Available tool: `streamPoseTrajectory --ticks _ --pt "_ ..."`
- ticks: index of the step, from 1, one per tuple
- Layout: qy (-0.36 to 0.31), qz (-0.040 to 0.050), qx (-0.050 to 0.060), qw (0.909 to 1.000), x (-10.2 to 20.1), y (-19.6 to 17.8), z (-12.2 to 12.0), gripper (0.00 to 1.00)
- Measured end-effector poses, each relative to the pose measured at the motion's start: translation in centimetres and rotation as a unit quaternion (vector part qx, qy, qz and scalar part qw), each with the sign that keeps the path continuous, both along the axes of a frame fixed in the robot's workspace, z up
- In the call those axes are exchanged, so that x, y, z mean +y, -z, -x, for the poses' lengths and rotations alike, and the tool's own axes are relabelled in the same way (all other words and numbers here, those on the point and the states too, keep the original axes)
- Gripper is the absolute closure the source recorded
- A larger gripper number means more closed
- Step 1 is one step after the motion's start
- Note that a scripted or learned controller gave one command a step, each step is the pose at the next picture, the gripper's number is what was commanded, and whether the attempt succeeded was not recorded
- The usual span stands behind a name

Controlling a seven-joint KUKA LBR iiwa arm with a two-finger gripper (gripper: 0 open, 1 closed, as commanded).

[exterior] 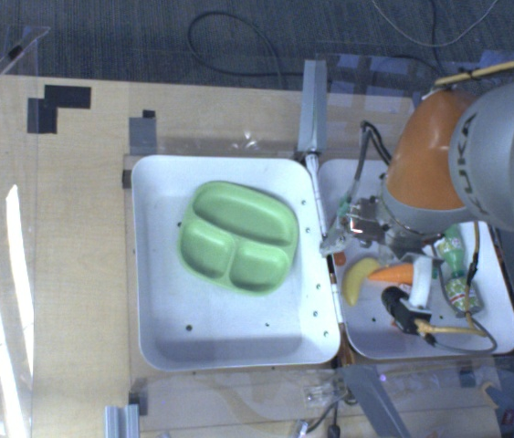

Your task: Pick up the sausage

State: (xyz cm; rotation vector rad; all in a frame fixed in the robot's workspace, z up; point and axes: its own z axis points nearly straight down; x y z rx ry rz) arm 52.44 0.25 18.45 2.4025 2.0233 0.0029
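Plainly the arm [457, 167] hangs over the right bin [508, 331], and its bulk hides the claw, so whether the claw is wide or narrow cannot be told. No sausage can be made out for certain; it may lie under the arm among the clutter. A good try would need the claw lowered straight over the sausage, clear of its neighbours. Counted: two white bins on the tabletop [65, 245]; one green divided plate [238, 235] in the left bin [152, 336]; one banana [355, 279], one carrot [393, 273], one green bottle [456, 267].
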Motion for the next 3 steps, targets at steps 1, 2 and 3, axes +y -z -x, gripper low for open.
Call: streamPoseTrajectory --ticks 1,2,3 --pt "-0.015 0.0004 -0.001 0.9999 -1.5 -4.2 -0.4 0.00" --pt "0.050 -0.0001 0.000 0.9988 0.1 -3.3 -0.3 0.00" --pt "0.028 0.0004 -0.001 0.9996 -5.0 -3.6 -3.0 0.00"
